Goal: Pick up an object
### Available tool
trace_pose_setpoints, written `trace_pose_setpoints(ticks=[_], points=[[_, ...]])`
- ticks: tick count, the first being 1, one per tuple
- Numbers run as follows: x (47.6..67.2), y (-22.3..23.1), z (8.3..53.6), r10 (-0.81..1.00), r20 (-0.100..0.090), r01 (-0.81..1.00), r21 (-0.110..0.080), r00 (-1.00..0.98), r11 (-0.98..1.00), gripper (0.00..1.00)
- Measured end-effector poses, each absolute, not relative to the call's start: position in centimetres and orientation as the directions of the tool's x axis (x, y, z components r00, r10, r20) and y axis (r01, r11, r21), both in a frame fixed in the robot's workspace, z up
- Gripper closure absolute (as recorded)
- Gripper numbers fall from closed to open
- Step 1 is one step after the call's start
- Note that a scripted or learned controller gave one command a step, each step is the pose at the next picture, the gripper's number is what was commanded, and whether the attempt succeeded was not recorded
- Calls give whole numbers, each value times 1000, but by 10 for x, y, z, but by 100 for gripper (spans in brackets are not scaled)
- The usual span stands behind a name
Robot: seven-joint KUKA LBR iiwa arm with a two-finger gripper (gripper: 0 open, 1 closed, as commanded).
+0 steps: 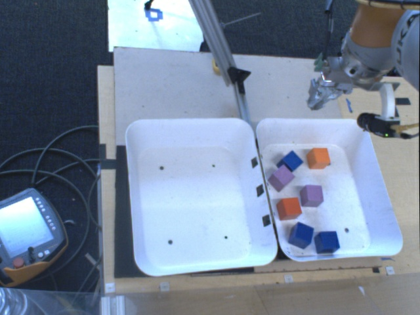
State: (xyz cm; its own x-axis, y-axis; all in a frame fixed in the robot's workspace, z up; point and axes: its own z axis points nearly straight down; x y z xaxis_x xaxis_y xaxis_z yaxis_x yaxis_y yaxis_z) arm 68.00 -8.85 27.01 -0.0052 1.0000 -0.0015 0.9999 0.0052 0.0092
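Camera view: fixed above the desk (177,87), looking down at a slant on two shallow white plastic bins set side by side.
Arm: grey KUKA arm with an orange band (380,12) above the wrist, reaching in from the upper right.
Gripper: the metal two-finger gripper (321,97) hangs over the bare desk just beyond the far rim of the right bin, well apart from the blocks; whether its fingers are apart or together I cannot tell (they blur into one pale shape), and nothing shows between them.
Right bin: the right white bin (384,195) carries seven small blocks.
Far row: a blue cube (290,161) tilted on its corner, with an orange cube (318,157) just to its right.
Middle: a purple cube (281,177) just near of the blue one, and a second purple cube (312,195) to its right.
Centre: an orange-red cube (289,208) sits just left of that second purple cube.
Near edge: a dark blue cube (301,234) and another dark blue cube (327,241) lie side by side, close together.
Left bin: the left white bin (141,176) shows its floor with a few dark dots.
Beside the desk: a grey hand-held control pendant (26,231) with black cables (59,163) on the dark floor at the left.
Far side: a slanted metal pole (213,31) crosses the desk toward the seam between the bins.
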Motion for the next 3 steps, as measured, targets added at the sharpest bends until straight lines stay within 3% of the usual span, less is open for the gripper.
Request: trace_pose_setpoints(ticks=[3], points=[[665,87,233,1000,2,1000,1,-11,11,100]])
